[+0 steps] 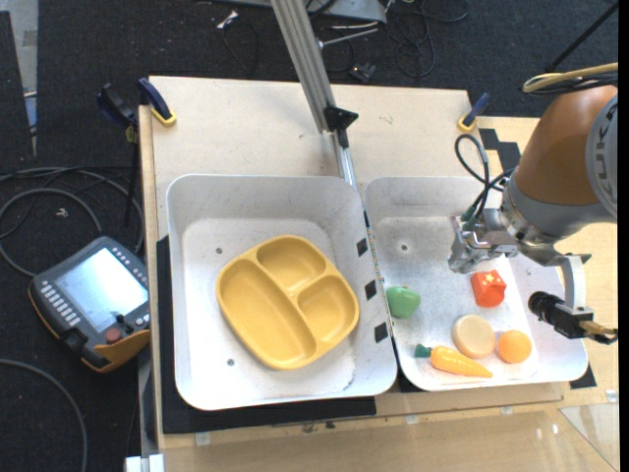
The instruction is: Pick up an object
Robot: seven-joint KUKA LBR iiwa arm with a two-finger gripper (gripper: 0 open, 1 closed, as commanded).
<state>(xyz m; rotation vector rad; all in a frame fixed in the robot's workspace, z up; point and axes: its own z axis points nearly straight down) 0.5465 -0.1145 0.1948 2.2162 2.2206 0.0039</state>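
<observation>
One red block just below the fingers

The red block (488, 287) lies in the right bin (423, 226), touching or almost touching the gripper (470, 254) on its lower right side. Whether the fingers are open or closed I cannot tell, and nothing is seen held between them.

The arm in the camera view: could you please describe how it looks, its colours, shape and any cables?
The arm is thick and rounded, with a wide orange band above a grey wrist section. Black cables loop along its left side down toward the gripper, which is a small metallic grey unit. A black bracket-like part sticks out below the wrist. Dark lettering marks the orange band, too cropped to read.
</observation>
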